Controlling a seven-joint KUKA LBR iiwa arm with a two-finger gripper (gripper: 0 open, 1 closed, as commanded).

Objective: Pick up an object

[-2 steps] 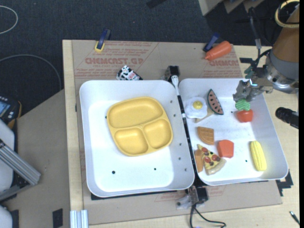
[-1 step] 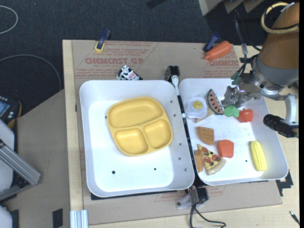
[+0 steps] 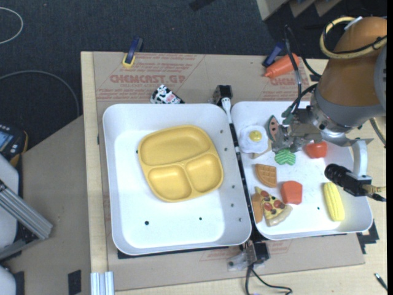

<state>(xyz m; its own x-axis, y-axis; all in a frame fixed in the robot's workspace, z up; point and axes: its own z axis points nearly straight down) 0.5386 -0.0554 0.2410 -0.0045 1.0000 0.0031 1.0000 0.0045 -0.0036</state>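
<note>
Two white bins: yellow divided tray (image 3: pixel 180 163) left, toy foods right.

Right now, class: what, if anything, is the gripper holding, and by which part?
It cannot be told. The gripper sits just above the green toy, with no object visibly between its fingers.

red print reading "chemcast gp" (image 3: pixel 147 78) runs across the brown protective paper covering the bench top (image 3: pixel 184 66), well off to the left of the claw (image 3: pixel 284 141) and farther back. fainter repeats of the same red lettering show on the paper (image 3: pixel 279 78) just behind the claw, too washed out to read in full. no other words or numbers can be made out.
</note>
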